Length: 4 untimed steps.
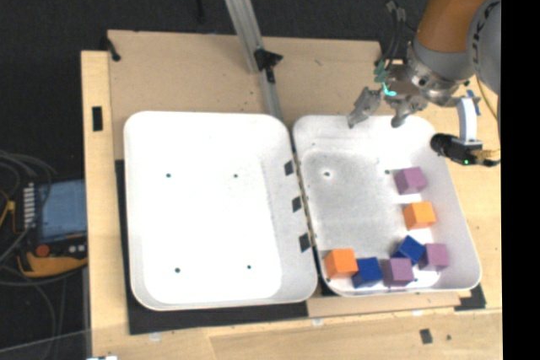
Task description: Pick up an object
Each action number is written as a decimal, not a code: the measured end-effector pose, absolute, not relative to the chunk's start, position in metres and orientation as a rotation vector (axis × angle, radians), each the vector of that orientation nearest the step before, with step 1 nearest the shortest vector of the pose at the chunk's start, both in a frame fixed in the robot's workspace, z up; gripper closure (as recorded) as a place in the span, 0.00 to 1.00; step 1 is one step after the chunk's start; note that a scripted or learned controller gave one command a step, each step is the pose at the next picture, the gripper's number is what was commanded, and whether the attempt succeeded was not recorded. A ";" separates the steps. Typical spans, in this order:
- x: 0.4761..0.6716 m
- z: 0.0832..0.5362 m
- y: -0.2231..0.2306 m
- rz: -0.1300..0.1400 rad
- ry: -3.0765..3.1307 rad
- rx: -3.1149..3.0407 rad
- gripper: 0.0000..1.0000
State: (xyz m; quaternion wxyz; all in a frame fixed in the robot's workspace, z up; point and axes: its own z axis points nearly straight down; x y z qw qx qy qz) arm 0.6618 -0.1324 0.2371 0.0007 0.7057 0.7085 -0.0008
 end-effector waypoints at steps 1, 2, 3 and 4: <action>0.659 0.177 -0.127 -0.007 2.228 2.217 0.00; 0.668 0.122 -0.127 -0.006 2.228 2.216 0.00; 0.668 0.097 -0.128 -0.005 2.225 2.216 0.00; 0.670 0.110 -0.129 0.000 2.223 2.212 1.00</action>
